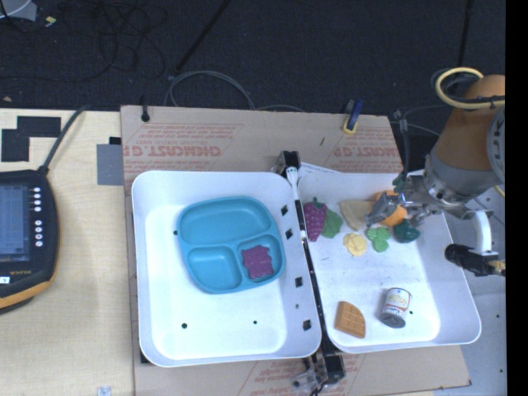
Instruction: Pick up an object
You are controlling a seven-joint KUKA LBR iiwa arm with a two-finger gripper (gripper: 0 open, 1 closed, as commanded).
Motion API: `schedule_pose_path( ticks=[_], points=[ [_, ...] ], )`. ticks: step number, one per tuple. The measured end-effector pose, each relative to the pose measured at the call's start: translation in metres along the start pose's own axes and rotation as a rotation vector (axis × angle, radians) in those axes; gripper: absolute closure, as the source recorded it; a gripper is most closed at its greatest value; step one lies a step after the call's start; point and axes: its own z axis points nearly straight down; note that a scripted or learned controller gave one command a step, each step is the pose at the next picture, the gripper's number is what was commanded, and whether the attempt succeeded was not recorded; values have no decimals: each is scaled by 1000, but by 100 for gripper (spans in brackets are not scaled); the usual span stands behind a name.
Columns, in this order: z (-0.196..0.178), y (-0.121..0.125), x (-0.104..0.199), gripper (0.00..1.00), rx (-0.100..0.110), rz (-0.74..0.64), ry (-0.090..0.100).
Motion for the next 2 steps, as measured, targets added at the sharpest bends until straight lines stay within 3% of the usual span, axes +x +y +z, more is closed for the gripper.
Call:
schedule_pose_path(
  ticks=[1,2],
  points=[
    [6,30,-50,0,1,-4,0],
    [82,46,-28,0,4,-7,6]
  ],
)
